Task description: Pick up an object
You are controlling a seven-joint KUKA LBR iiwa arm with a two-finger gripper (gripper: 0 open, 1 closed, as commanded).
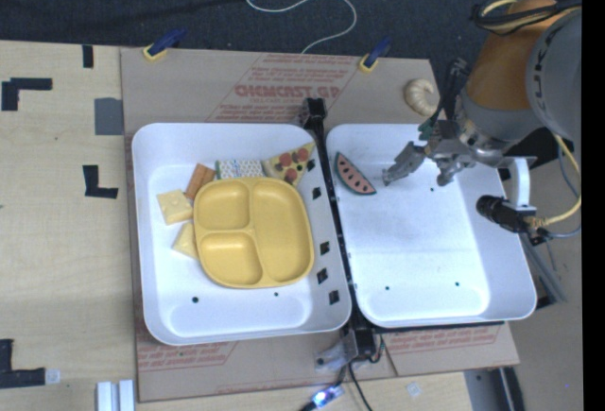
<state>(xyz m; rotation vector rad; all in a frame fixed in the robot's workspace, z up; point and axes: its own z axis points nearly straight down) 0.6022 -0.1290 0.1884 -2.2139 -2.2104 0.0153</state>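
A toy watermelon slice (pixel 354 175) lies at the upper left of the right bin (pixel 430 305), close to the divider. My gripper (pixel 418 173) hangs over the upper part of that bin, to the right of the slice and apart from it. Its two fingers are spread open with nothing between them; the left fingertip (pixel 391 174) points toward the slice. In the left bin (pixel 161 305) sits a yellow divided plate (pixel 253 231). Around the plate's top and left edges lie a pizza slice (pixel 291 162), a speckled piece (pixel 236 169), an orange-brown piece (pixel 198 180) and a pale cracker (pixel 175 206).
A beige rounded object (pixel 421 95) rests on the cardboard just beyond the right bin's far rim. The arm's grey body and orange band (pixel 515 59) come in from the upper right. Black clamps (pixel 326 248) run along the seam between the bins.
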